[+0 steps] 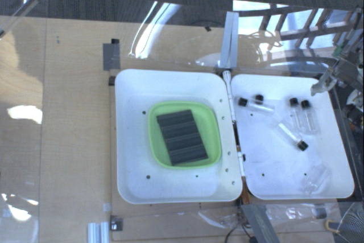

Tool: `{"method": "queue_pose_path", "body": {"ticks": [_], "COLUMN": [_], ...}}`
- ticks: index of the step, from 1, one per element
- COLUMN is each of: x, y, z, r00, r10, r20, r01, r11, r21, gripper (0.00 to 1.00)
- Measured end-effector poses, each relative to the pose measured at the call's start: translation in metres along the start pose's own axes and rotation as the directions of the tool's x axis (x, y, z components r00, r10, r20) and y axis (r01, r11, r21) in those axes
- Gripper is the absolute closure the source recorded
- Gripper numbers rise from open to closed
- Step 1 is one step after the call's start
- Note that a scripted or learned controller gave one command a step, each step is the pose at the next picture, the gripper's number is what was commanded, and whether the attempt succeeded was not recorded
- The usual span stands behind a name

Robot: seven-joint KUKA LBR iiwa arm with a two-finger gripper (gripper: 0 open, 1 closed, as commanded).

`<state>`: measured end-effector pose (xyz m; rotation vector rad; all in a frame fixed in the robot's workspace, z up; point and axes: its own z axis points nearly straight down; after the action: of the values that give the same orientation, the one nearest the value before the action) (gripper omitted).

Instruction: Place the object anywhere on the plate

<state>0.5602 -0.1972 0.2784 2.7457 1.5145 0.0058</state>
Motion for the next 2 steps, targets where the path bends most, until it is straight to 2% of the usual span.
{"method": "queue_pose_path", "body": {"ticks": [1,2], "x": [-0.014,-0.028], "y": [-0.033,-0.055], "z": [-0.033,-0.041], "r00": [0.998,0.994], "r10": [0.070,0.109], "r20": [-0.001,-0.001], "r01": [-0.070,-0.109], "r11": [0.998,0.994], "r21": [-0.002,-0.001], "gripper": [0.00,0.00]}}
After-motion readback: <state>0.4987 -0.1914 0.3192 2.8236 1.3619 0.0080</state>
